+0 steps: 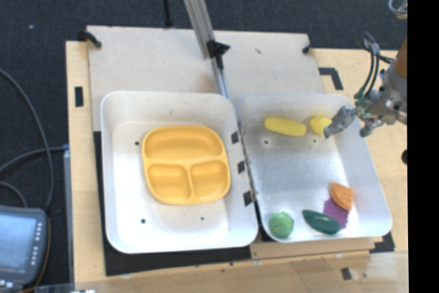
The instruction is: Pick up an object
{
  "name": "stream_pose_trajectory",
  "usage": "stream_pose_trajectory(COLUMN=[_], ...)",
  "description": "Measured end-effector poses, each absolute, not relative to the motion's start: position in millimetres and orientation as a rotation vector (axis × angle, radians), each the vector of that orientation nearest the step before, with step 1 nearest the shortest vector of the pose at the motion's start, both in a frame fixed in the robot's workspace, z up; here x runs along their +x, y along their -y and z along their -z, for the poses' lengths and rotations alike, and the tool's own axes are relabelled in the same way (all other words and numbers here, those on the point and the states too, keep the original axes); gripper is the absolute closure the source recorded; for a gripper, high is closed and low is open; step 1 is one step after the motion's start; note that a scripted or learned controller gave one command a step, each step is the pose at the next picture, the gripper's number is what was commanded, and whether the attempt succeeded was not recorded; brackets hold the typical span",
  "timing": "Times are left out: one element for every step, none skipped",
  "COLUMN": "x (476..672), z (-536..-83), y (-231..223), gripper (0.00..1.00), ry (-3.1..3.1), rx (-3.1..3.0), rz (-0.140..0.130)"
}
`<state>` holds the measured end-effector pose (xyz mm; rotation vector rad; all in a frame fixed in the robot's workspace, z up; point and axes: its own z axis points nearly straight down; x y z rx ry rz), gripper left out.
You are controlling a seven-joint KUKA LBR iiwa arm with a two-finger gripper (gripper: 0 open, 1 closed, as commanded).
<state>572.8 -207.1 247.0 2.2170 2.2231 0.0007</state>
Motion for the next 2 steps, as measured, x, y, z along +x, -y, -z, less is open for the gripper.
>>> stream_pose_trajectory(x=[572.8, 562.9], z=[-247, -199], y=[207, 208], gripper=[0.0, 0.0], ry=[-2.223, -2.223], rx=[2.217, 2.222], rz=[0.0, 0.005])
